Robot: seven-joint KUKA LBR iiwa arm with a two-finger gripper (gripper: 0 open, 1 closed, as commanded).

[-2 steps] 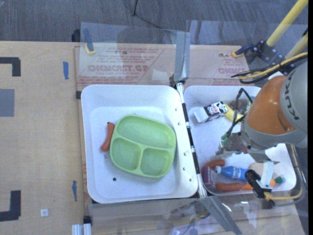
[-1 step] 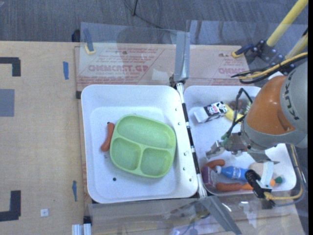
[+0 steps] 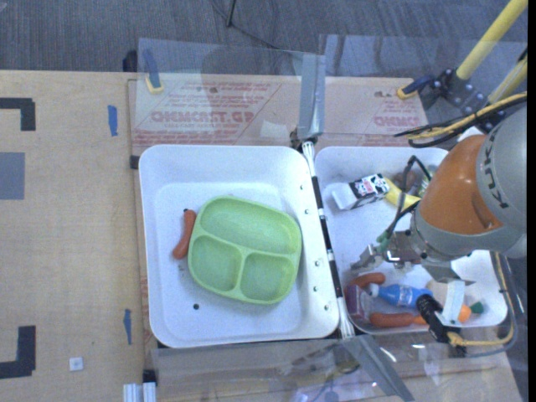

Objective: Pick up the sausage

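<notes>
sausage (image 3: 183,234): left bin, touching green tray (image 3: 244,249) | gripper (image 3: 381,256): right bin, well apart | grip: cannot tell

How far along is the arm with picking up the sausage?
Nothing looks done yet. One reddish-orange sausage lies in the left white bin, beside the green divided plate; similar reddish sausages lie in the right bin. The gripper is low over the right bin's clutter, with nothing visibly held. Grasping and lifting remain.

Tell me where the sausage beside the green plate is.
The sausage lies in the left bin, against the left edge of the green divided plate.
</notes>
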